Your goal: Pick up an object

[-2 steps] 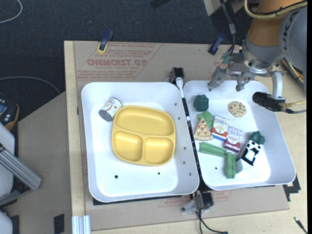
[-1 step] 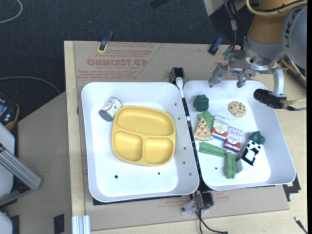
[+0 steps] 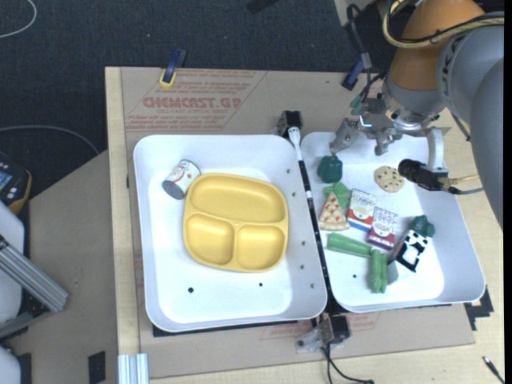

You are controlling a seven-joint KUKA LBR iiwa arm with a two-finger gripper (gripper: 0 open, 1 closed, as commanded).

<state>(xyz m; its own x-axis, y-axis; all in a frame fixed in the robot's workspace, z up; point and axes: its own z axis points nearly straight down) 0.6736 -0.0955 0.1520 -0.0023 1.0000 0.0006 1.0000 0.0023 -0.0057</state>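
From my station I see the gripper [image 3: 366,137] hanging over the far end of the right white bin [image 3: 460,238], with its two grey fingers [image 3: 346,134] spread apart and nothing between them. No single object is assigned, so I judge the nearest one to be the candidate: a small dark green rounded toy [image 3: 330,167] that lies just below the fingers in this view and a little toward the left bin, near the divider between the bins. The round tan cookie with dark chips [image 3: 390,178] is the next nearest, lying toward the other side of the gripper. The remaining things lie further toward the near end of the same bin: a pizza slice toy [image 3: 331,211], a small red and white carton [image 3: 362,206], a long green vegetable piece [image 3: 350,245] that lies across the bin, and a black and white checkered block [image 3: 411,250]. The yellow divided plastic plate [image 3: 235,220] and a small tipped can [image 3: 180,178] are in the left white bin [image 3: 152,238], well apart from the arm. I think the coming move is mainly a descent with a small shift toward the green toy, which is round, so the angle of the fingers matters little.
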